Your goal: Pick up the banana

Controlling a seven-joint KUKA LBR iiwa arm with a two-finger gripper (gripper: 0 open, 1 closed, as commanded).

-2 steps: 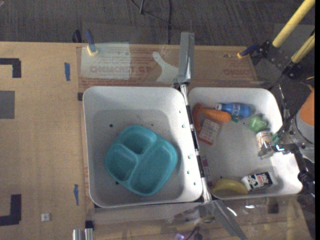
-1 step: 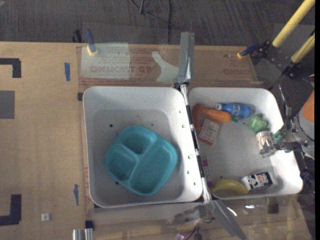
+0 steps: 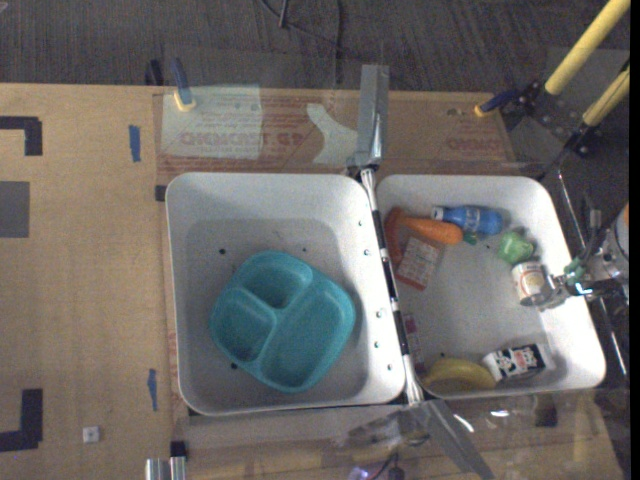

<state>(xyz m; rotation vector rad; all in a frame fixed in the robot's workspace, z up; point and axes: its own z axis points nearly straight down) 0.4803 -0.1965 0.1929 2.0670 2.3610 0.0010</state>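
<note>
The yellow banana lies on its side at the near edge of the right bin, close to that bin's left corner. A small black-and-white milk carton rests just to its right. My gripper is at the right bin's right wall, well to the upper right of the banana. It sits right beside a small tin can, and I see nothing held in it. Much of the arm is cut off by the frame's right side.
Also in the right bin are an orange carrot, a blue bottle, a green pepper and a red-and-white packet. The left bin holds a teal divided plate. A metal divider separates the bins.
</note>
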